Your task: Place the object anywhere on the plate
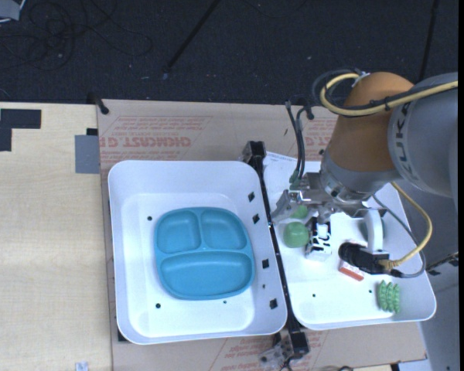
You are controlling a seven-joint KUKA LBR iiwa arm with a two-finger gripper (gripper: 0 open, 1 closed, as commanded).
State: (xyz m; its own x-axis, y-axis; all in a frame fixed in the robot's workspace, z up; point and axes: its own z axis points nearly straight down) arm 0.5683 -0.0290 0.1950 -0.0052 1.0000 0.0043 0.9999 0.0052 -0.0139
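Observation:
A blue divided plate [203, 252] lies in the left white bin [131, 207]. My gripper [315, 236] is low over the right bin [336, 311], near its left wall. A small round green object [295, 234] sits right against the gripper's left side, and I cannot tell whether it is held. The grey arm with its orange band [371, 122] reaches in from the right and hides the back of the right bin.
A green ridged object [387, 296] lies near the right bin's front right corner. A small red piece [350, 272] lies in the middle of that bin. A black divider [267, 238] runs between the two bins.

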